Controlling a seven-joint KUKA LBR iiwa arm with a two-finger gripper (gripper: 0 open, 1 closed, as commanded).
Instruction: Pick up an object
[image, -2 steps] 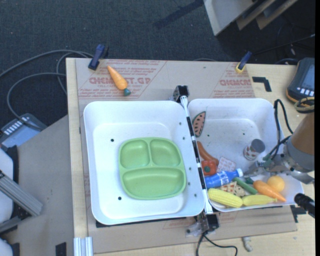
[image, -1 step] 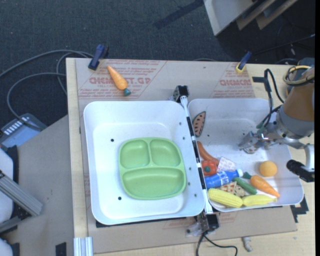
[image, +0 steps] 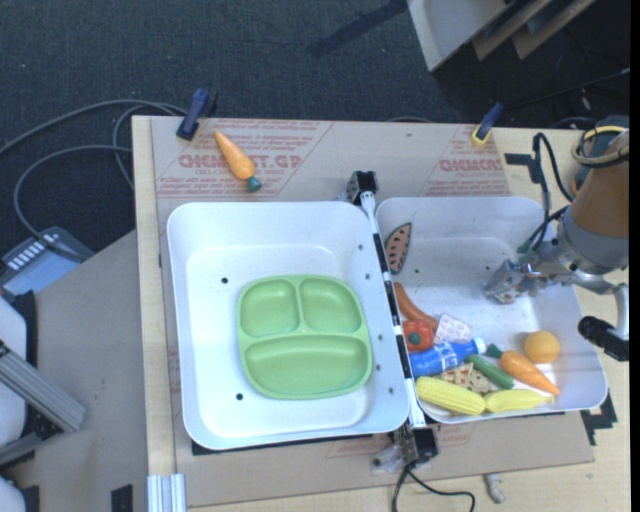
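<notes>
The right bin (image: 440, 215) had toy food piled along its near side, and the gripper (image: 505, 285) sat low over bare floor further back; couldn't tell its state. The orange ball (image: 541, 346) looked light, hard and slippery, so grab across the middle.

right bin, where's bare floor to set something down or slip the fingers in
The right bin is bare across its far half, between the watermelon slice at its left wall and the gripper. Its near half is crowded: corn, carrot, orange and blue bottle packed together. The green plate fills the left bin's middle.
</notes>
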